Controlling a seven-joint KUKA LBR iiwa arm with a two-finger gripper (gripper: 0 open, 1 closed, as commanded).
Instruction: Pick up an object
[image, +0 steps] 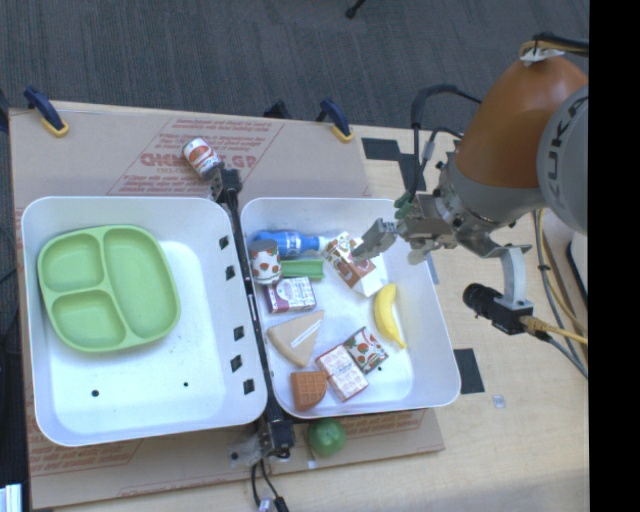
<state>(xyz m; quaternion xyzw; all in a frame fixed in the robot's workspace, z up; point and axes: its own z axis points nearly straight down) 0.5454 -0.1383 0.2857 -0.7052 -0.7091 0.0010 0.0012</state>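
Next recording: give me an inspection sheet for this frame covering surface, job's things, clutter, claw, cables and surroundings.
Surface: cardboard sheet on a bench, held by clamps, bearing the left bin and right bin.
Job's things: right bin holds a banana, blue bottle, small carton, wedge, waffle and snack packets.
Clutter: green divided plate in the left bin; can on the cardboard; green ball by the right bin's front edge.
Claw: claw over the right bin's back, beside the carton; grip state unclear.
Cables: cables run along the bench right of the bins.
Surroundings: dark carpet behind the bench.
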